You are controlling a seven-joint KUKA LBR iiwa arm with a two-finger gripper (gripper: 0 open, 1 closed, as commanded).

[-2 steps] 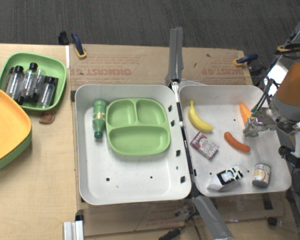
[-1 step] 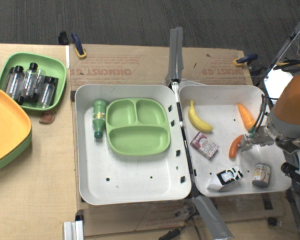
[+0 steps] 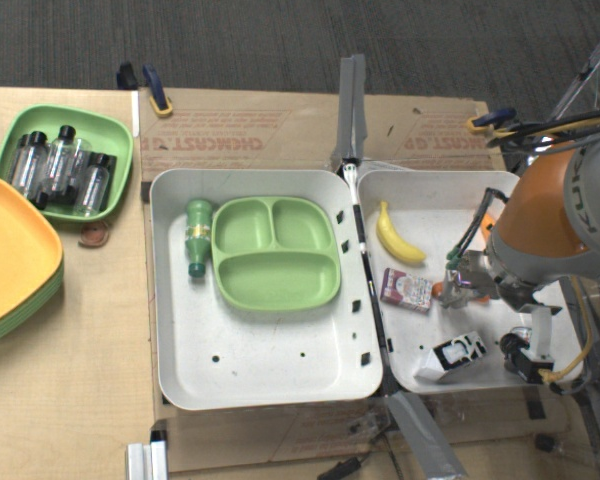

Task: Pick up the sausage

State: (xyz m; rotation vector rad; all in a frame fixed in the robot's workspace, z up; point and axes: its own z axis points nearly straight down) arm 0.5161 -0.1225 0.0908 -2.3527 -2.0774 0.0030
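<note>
My gripper [image 3: 460, 284] hangs low over the middle of the right bin [image 3: 420, 196], below the arm's orange band. Just left of it a small orange-red end [image 3: 438, 290] peeks out, which looks like the sausage; the rest of it is hidden under the gripper. I cannot tell whether the gripper is touching it.
In the right bin a banana [image 3: 398, 236] lies at the upper left. A pink packet [image 3: 406, 290] sits close to the left of the gripper, and a black-and-white object [image 3: 458, 352] lies near the front. The left bin [image 3: 180, 348] holds a green divided plate [image 3: 276, 252] and a green bottle [image 3: 198, 236].
</note>
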